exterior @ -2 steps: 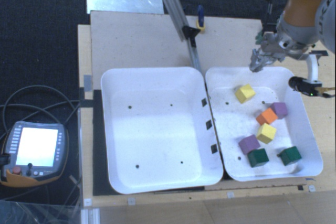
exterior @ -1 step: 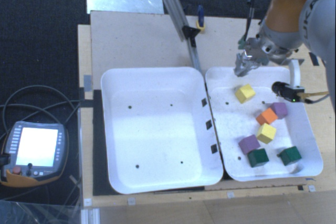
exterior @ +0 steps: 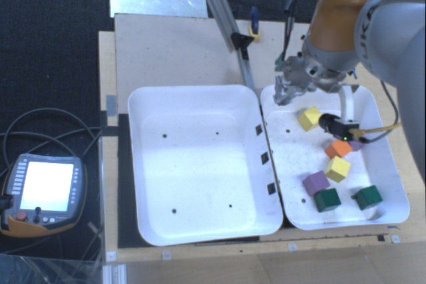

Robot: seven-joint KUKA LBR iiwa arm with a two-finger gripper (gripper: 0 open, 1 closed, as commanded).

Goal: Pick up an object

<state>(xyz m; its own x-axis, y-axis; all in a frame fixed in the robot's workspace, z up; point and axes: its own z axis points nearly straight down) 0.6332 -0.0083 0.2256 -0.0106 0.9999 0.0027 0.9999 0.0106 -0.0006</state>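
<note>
Blocks are all sitting in the right bin [exterior: 386, 143], right half of the frame, seven that I can count. The arm [exterior: 379, 16] comes in from the upper right, orange band up top, wrist bent down so the gripper [exterior: 285, 91] hangs over that bin's upper left corner. Can't tell if its fingers are apart or together, and nothing is visibly between them. The left bin [exterior: 200, 100] takes up the middle of the frame.

Block count: two yellow, one [exterior: 309, 118] just below-right of the gripper and one [exterior: 337, 168] lower down; two dark green, [exterior: 327, 199] and [exterior: 367, 197], near the bottom edge; one purple [exterior: 315, 181]; one orange [exterior: 338, 149]; and a small pinkish one [exterior: 356, 143], mostly hidden.
</note>
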